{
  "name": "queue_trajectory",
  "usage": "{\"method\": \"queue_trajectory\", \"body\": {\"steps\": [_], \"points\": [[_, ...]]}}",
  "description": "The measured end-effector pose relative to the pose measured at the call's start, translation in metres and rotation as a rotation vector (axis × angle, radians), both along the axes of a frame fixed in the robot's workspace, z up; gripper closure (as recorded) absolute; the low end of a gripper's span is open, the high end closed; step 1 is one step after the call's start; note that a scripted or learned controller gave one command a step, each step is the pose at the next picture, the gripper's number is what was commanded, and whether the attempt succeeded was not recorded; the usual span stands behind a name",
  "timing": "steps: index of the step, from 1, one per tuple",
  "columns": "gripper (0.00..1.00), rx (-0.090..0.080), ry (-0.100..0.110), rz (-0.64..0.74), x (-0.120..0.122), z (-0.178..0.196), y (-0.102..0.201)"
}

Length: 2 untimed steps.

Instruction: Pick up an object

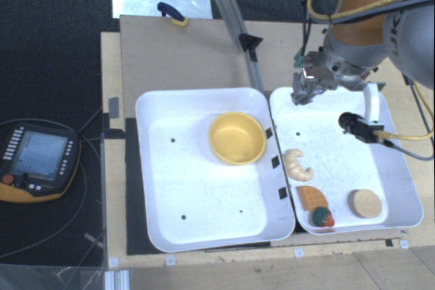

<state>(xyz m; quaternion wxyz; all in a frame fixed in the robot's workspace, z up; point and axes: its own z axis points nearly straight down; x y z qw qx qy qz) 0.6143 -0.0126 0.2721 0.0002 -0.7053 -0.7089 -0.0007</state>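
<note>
I see the gripper (304, 93) above the right bin's (397, 166) far corner; cannot tell its opening; 4 items lie near.

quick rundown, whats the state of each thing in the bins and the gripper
yellow bowl: upright, in left bin
croissant-shaped piece: lying in right bin
orange piece: lying flat
red and green item: touching orange piece
tan disc: flat
gripper: above right bin's far corner, holding nothing visible

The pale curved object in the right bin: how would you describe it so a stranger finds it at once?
Start at the right bin, then follow its left wall toward the middle. The curved object lies there, cream-coloured and bent like a croissant. The orange piece below it is flat-sided, and the tan disc is round.
</note>
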Motion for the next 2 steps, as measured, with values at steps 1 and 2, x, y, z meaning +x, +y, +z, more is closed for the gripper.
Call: {"method": "queue_trajectory", "body": {"steps": [1, 2], "points": [[1.00, 0.000, 0.000, -0.001, -0.021, -0.003, 0.044], [1.00, 0.000, 0.001, 0.000, -0.034, -0.006, 0.093]]}}
